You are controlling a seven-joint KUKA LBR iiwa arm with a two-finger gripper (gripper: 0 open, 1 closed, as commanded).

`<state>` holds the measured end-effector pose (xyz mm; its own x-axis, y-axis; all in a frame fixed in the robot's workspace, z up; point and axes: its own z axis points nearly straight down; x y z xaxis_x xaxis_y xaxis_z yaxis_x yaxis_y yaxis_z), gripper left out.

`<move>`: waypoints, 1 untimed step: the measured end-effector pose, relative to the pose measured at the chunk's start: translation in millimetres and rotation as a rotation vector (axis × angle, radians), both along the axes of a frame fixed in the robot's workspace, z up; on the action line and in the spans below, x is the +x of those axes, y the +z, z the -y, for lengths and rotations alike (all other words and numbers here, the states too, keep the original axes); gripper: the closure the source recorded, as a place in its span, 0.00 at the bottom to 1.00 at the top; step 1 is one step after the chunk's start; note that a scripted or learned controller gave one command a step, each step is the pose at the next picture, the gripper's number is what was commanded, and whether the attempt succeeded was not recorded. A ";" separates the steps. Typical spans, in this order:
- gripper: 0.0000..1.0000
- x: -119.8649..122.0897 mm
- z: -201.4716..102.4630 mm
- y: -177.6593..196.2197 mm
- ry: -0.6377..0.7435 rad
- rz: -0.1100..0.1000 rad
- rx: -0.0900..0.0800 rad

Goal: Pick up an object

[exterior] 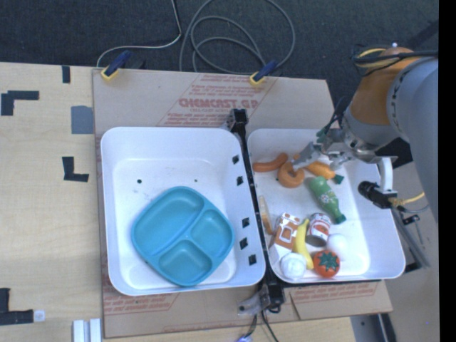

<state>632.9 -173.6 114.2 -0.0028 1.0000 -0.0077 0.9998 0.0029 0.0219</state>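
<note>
The arm's jaws (311, 155) sit low over the far end of the right bin (377, 266), right at the orange pieces (288, 173) and just above the green bottle (326, 197); how far open they are can't be told from this angle. Candidate objects are packed tight there, so the likely failure is pinching two at once or nudging one aside. The blue tray (183, 235) in the left bin (117, 148) lies well clear.

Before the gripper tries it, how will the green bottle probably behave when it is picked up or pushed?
The green bottle lies on its side and looks rounded, so it may roll when pushed. It looks like smooth plastic, probably light and somewhat slippery.
</note>
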 end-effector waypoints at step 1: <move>0.00 -92.0 -28.2 -22.0 -0.009 0.000 0.004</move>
